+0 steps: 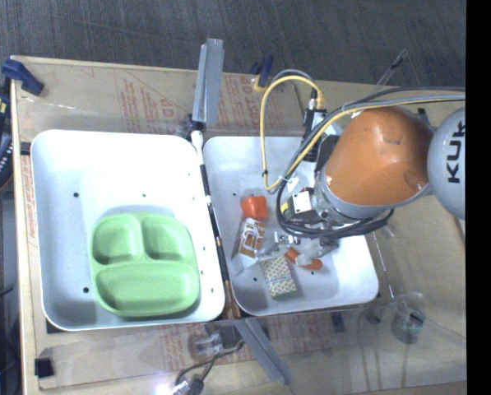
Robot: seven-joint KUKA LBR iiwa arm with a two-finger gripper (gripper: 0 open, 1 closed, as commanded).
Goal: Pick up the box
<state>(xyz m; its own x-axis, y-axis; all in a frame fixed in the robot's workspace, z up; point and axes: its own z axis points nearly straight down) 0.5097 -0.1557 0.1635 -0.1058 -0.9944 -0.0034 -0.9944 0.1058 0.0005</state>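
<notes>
1. The tabletop (105, 97) carries two white bins side by side, their inner rims meeting at a narrow divider.
2. The arm (372, 159) (orange band uppermost) reaches in from the right and hangs over the right bin (229, 163), covering much of its right half.
3. The left bin (56, 179) holds a green tray (145, 266), set toward its near side.
4. The gripper (298, 241) sits low in the right bin beneath the wrist and its looped cables; whether it is spread or pressed together cannot be told from here.
5. The box (279, 277), small and patterned, lies flat near the right bin's front wall, just beside the gripper and a red-orange scrap (311, 262).
6. A brown packet (251, 239) and an orange piece (254, 206) lie just left of the gripper, close to the divider.
7. Risk: with items crowded together, a descent could land on the packet or scrap instead, or nudge the box against the front wall.
8. Open room lies in the bin's upper left; the front wall leaves little clearance behind the box.
</notes>
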